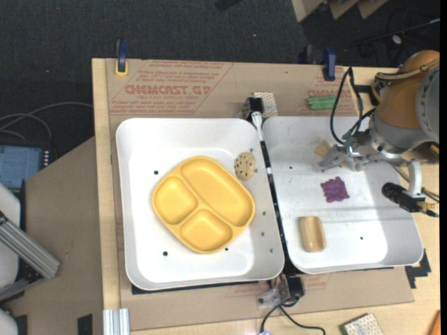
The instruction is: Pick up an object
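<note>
Hovering my claw (334, 158) low over the back of the right bin (370, 257), and honestly I can't tell whether it's spread or pinched from up here. Just beside it sits a small tan block (321, 149) (practically touching). A bit nearer the camera lies a purple grape bunch (334, 189), then a tan bread roll (311, 233) further on. Well off across the divider, a speckled cookie (244, 165) rests against a yellow divided plate (202, 204) in the left bin (140, 257).

Bench (174, 89) with two white bins
Left bin (133, 187) and right bin (391, 243) sit touching side by side at the frame's middle; a green object (322, 102) lies at upper right
</note>
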